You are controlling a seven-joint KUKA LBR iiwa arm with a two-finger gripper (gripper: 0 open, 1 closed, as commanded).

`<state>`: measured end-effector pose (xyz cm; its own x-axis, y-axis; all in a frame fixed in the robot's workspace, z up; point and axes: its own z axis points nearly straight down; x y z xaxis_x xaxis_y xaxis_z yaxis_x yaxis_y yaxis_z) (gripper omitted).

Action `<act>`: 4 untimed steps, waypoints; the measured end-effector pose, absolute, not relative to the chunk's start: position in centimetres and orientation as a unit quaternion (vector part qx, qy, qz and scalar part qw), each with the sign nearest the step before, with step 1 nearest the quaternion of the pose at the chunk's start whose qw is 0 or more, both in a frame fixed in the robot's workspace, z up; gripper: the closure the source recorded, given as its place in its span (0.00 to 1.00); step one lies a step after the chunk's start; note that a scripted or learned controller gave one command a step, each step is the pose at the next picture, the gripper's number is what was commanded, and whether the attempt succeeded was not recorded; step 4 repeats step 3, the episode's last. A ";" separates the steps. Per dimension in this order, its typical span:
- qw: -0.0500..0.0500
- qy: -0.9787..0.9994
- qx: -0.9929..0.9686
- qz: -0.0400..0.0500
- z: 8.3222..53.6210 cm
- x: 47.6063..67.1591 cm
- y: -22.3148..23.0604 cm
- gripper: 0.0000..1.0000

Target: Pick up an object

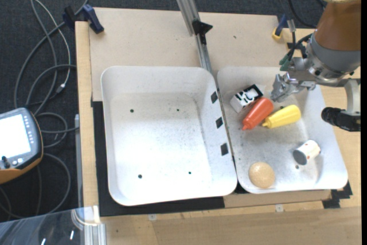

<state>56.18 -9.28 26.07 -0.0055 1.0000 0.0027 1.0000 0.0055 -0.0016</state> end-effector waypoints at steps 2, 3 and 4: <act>0.003 -0.709 -0.705 0.001 23.3 56.8 1.6 1.00; 0.000 -0.710 -0.704 -0.002 23.5 58.1 6.9 1.00; 0.000 -0.710 -0.704 -0.002 23.5 58.1 6.9 1.00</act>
